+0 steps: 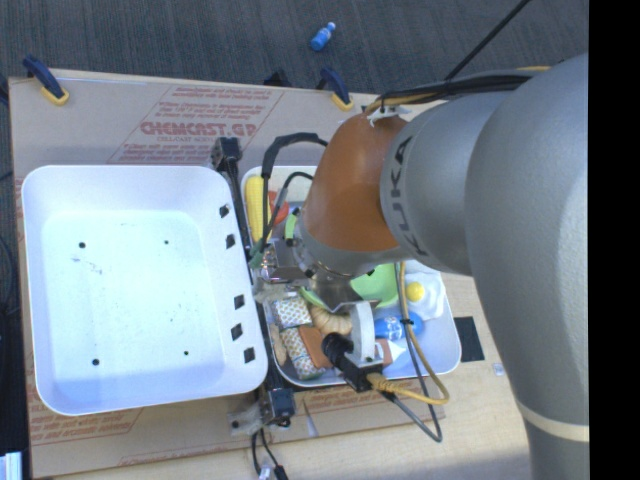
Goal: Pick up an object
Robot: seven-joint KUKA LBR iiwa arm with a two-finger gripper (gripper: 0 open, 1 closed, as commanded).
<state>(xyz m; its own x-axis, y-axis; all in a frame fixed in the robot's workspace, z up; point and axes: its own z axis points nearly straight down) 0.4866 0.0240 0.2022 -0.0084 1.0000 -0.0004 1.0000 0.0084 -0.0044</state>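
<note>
Reached low into right bin (448, 353) among cluttered objects (300, 343); gripper (300, 293) state could not be told. Probable next requirement: confirmed grasp, then lift.

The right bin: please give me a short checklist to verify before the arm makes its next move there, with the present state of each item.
1. Arm is above the right bin: ok.
2. Objects are there to pick; a green object, a yellow piece and a patterned item lie in it: ok.
3. An object is held by the gripper: cannot tell, the wrist covers that area.
4. Objects lie apart enough for a clean grasp: not ok, they are crowded together.
5. Cable near the bin's front edge is clear of the arm's path: cannot tell.
</note>
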